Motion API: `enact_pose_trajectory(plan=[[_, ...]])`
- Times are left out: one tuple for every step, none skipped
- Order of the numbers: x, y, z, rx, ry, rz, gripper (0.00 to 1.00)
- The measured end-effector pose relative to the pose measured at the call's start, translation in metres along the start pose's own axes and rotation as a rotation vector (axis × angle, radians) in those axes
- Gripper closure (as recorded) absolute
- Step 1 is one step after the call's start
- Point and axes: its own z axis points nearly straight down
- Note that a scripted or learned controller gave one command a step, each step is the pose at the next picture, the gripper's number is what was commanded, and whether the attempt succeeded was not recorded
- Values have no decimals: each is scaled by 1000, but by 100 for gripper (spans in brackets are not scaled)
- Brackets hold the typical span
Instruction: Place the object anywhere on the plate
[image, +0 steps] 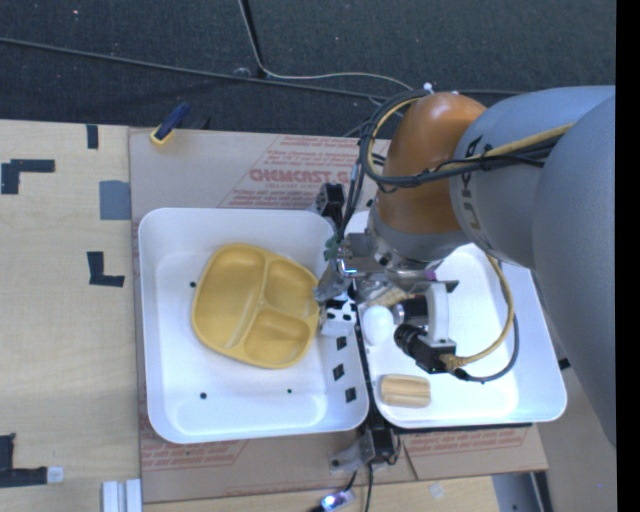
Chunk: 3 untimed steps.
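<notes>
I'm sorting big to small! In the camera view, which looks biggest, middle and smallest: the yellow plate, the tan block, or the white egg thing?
1. Yellow divided plate, biggest by far.
2. Tan block.
3. White egg-shaped object, smallest, though the gripper hides part of it, so the last two are close.

Overhead view of the bench.
One fixed camera looks down at a slant on both white bins (160, 300), close in, with the arm (540, 180) entering from the right.

Dark carpet (120, 60), wooden bench (50, 300)
</notes>
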Motion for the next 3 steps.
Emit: enact_pose_trajectory(plan=[[44, 6, 6, -1, 0, 0, 100], [99, 20, -4, -3, 1, -2, 100], [96, 20, -3, -1, -1, 3, 0]])
